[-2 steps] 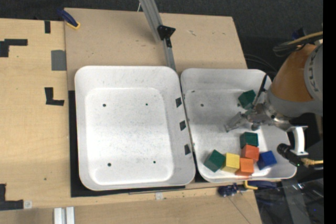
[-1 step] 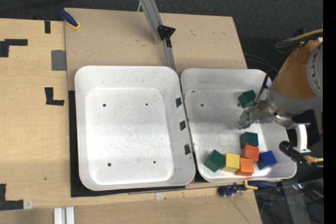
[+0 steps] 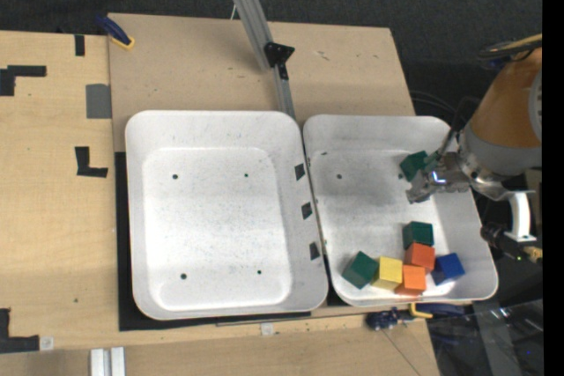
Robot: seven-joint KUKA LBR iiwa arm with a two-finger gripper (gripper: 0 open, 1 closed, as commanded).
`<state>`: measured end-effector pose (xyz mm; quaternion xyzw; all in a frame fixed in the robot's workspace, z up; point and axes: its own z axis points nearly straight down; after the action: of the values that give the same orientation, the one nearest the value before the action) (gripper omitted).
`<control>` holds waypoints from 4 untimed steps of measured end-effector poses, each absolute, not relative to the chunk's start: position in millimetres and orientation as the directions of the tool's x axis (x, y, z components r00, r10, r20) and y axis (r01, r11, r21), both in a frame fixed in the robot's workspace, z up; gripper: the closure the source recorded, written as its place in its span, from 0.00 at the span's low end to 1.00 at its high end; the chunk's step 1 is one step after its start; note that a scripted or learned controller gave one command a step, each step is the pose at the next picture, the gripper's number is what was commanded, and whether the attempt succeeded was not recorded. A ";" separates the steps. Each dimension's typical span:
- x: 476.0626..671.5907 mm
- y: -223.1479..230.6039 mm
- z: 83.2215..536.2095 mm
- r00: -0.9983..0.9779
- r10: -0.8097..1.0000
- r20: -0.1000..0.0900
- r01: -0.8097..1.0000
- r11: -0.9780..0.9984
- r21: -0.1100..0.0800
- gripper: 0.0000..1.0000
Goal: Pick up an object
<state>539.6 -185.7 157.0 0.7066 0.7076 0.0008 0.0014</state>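
Just left of fingers (image 3: 429,181) (touching): green block (image 3: 413,164)

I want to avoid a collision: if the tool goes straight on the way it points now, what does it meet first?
Probably the dark green block right at the tool tip; the tool points left. Beyond the block lies bare floor of the right white bin. Depth is unclear from this slanted view.

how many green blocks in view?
3. One green block is at the gripper in the right bin; one tops the cluster near that bin's front; one is at the cluster's left end. The arm may hide more.
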 end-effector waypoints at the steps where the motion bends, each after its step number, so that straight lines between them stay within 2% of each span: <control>1: 537.3 -184.6 200.0 -0.002 1.000 -0.001 1.000 0.002 0.004 1.00; 2: 537.0 -179.7 262.5 -0.002 1.000 -0.002 1.000 0.002 0.006 1.00; 3: 547.7 -133.3 250.6 -0.005 1.000 0.001 1.000 0.005 -0.001 1.00; 4: 553.7 -72.9 255.3 -0.008 1.000 0.002 1.000 0.008 0.000 1.00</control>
<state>553.7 -72.9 255.3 0.7043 0.7099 0.0008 -0.0005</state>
